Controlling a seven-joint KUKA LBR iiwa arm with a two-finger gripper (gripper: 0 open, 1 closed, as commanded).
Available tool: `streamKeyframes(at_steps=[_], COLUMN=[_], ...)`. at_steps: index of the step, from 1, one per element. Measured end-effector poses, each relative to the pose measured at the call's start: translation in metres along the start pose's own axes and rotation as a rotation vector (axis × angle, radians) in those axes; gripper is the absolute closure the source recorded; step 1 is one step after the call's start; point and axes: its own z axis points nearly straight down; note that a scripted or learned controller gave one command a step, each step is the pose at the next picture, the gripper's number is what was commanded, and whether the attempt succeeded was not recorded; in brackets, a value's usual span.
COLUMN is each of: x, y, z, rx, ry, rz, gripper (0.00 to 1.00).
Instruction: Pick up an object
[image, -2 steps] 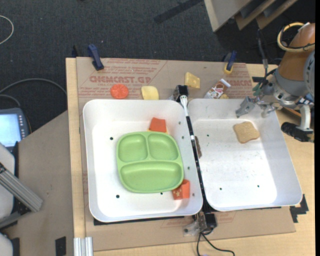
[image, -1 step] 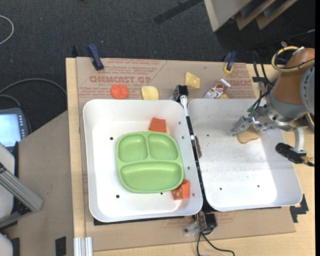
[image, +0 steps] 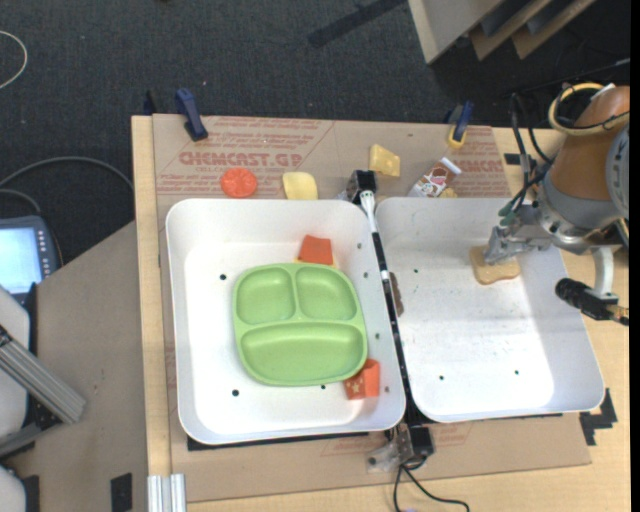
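tan piece (image: 495, 269): you saw it small, flat, likely light and stiff.
hold: you'd pinch its short edges.
gripper (image: 505, 247): jaw state, you couldn't tell.

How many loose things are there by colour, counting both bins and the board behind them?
Green: 1, the divided plate in the left bin.
Orange-red: 3, two blocks beside the plate and a round disc on the board.
Yellow: 2, both pieces on the board.
Tan: 1, the piece under the pincer in the right bin.
White and red: 1, the wrapper.
Total: 8
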Motion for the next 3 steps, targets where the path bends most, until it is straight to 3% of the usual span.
streamKeyframes(at_steps=[1, 2, 3], x=[-0.016, 0.051, 0.047], y=[-0.06, -0.058, -0.06], z=[-0.057, -0.123, -0.118], rx=[0.014, 0.005, 0.011], ry=[0.003, 0.003, 0.003], rz=[0.005, -0.005, 0.001], gripper=[1.0, 1.0, 0.0])
